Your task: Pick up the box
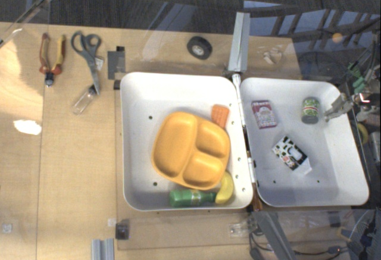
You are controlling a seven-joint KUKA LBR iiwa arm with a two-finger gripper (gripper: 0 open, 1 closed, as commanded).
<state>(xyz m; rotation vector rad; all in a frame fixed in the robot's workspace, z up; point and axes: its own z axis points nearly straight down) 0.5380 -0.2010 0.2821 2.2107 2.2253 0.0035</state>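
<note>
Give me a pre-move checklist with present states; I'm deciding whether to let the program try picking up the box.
1. Box located: ok, the maroon box lies flat in the right bin.
2. Space around box: ok, the can and the black-and-white packet lie apart from it.
3. Gripper above box: not ok, it is at the bin's right edge, near the can.
4. Finger opening: cannot tell.
5. Box held: not ok.

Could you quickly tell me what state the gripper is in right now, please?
Gripper: cannot be told; it sits at the right bin's far right, beside the green can.
</note>
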